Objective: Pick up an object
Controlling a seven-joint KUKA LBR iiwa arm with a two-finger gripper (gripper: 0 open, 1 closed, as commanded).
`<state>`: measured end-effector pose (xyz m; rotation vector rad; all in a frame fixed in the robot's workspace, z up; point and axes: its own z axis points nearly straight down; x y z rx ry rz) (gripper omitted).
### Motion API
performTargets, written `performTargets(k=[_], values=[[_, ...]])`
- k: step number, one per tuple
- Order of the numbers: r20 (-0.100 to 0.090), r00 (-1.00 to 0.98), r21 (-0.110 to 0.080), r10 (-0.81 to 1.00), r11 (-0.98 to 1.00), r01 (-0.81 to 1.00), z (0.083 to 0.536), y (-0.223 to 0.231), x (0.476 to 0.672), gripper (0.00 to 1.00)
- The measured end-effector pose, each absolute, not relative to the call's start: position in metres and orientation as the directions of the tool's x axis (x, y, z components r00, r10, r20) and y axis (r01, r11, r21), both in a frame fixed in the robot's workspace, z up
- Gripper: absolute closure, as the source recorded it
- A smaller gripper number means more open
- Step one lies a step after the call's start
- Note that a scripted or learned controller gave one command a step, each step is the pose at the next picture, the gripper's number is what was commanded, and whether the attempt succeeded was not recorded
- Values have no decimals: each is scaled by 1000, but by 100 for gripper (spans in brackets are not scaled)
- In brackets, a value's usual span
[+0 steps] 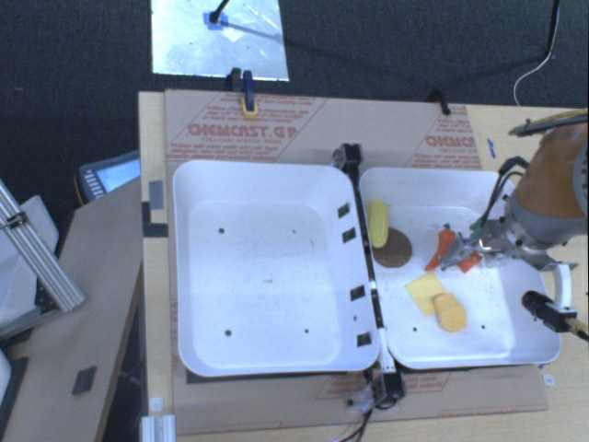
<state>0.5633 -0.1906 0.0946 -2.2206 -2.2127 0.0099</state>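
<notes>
The right bin point(497, 343) holds several toy foods. A yellow corn cob point(377, 224) lies by the divider, with a brown disc point(395, 248) touching it. An orange carrot point(445, 242) lies in the middle, and a small red piece point(469, 264) sits just to its right. Nearer the front are a pale yellow slice point(424, 290) and a round golden biscuit point(451, 313). My gripper point(460, 254) reaches in from the right, low in the bin, right between the carrot and the red piece. Whether it holds either one is hidden.
The left bin point(193, 274) sits beside the right one, split from it by a black-clipped divider point(363, 274). The grey arm with its orange band point(552, 187) hangs over the right bin's far right side. A black part point(543, 308) sticks out near that bin's right rim.
</notes>
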Motion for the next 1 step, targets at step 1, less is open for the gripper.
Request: performTargets(k=[1], values=[[0,-10,6,1000,10,1000,85,-145,621,0]])
